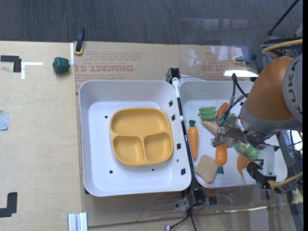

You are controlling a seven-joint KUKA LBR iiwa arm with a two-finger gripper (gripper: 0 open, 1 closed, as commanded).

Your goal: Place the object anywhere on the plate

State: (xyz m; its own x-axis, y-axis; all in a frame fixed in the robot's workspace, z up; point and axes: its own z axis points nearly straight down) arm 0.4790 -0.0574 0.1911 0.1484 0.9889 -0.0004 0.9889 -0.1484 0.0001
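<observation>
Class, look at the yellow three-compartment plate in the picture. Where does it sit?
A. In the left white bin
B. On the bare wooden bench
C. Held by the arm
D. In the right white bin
A. The yellow three-compartment plastic plate lies flat in the left shallow white bin, apart from the toy food.

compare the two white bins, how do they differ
The left bin holds one yellow plate with three compartments; the right bin holds a scatter of toy food, including a carrot and a bread slice. The arm reaches into the right bin, not the left. Both are shallow, white and side by side.
</observation>
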